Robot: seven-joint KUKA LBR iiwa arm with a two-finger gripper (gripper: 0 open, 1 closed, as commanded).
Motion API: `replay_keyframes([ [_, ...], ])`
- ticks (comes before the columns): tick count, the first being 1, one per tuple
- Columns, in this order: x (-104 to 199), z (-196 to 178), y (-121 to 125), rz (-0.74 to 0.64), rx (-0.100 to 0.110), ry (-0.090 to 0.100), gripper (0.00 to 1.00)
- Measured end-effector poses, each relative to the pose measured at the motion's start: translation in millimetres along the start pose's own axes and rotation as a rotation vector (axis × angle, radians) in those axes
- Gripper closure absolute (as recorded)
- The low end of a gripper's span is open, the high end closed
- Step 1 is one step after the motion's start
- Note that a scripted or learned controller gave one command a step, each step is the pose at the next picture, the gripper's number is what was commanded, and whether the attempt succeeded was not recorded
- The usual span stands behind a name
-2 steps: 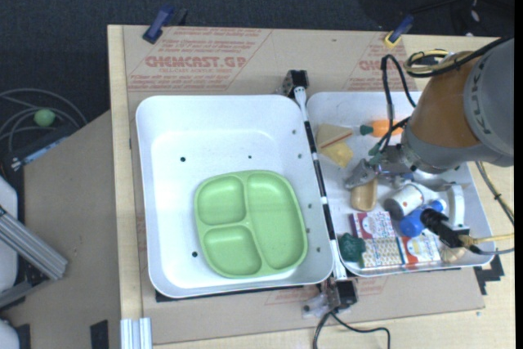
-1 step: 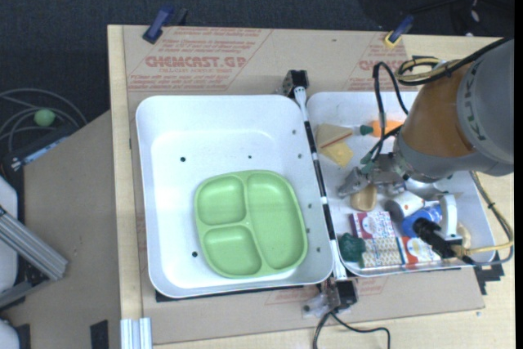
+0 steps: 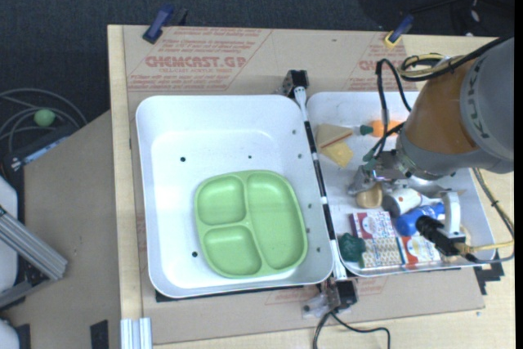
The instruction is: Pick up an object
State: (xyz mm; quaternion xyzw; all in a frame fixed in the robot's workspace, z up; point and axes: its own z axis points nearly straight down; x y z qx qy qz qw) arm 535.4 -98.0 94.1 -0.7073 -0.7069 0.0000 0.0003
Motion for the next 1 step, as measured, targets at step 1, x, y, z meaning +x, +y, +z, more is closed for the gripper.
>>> replay_keyframes([
  [1,55.8,-91.2,36.1,-0.002,-0.002,0.0,1.0],
])
